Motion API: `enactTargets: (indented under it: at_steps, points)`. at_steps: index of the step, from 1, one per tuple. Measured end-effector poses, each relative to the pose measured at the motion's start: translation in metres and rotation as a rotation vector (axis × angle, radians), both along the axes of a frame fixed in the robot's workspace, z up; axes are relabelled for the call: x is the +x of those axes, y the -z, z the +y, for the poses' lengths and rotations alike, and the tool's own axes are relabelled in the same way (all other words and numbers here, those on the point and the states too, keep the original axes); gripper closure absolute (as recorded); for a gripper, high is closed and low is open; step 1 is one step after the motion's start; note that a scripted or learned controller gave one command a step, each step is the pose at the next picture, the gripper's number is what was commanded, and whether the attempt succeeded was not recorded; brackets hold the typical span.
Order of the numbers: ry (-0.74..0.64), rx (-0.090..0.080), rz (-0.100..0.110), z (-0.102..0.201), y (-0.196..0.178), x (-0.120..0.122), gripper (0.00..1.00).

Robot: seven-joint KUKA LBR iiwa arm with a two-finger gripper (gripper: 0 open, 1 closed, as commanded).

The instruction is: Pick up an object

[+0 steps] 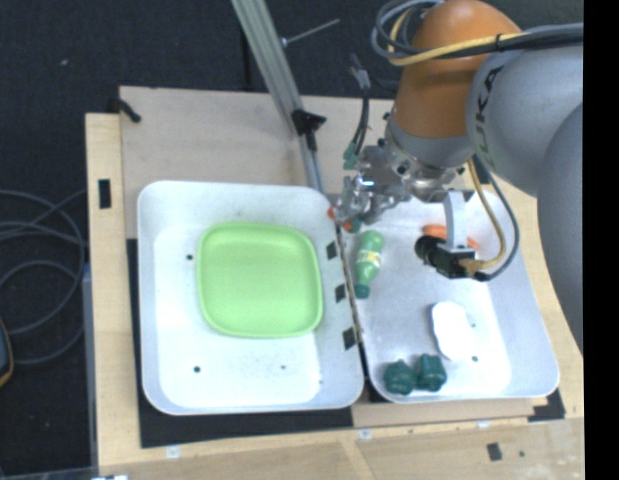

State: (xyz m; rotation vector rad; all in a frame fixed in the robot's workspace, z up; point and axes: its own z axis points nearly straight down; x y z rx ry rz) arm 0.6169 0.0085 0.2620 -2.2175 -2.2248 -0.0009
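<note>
My gripper (357, 211) hangs over the upper left corner of the right bin (519, 368), close to the divider between the bins. Just below it lies a pale green bottle with a teal cap (367, 261), tilted along the bin's left wall. A white oval object (451, 330) lies lower in the right bin. Two dark green lumps (415, 374) rest side by side at the bin's front edge. Something small and orange (436, 231) shows beside the wrist hardware. Whether anything sits between the fingers is hidden.
The left bin (169, 368) holds a light green square plate (259, 279) in its middle. A grey metal pole (274, 68) slants down from the top to the bins' shared back corner. The arm's bulk covers the right bin's far right side.
</note>
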Motion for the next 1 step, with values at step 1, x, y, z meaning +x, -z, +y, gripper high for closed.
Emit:
enactTargets:
  at_steps: [1]
  points:
    - [0.0, 0.0, -0.001, 0.0526, -0.0045, 0.0001, 1.0]
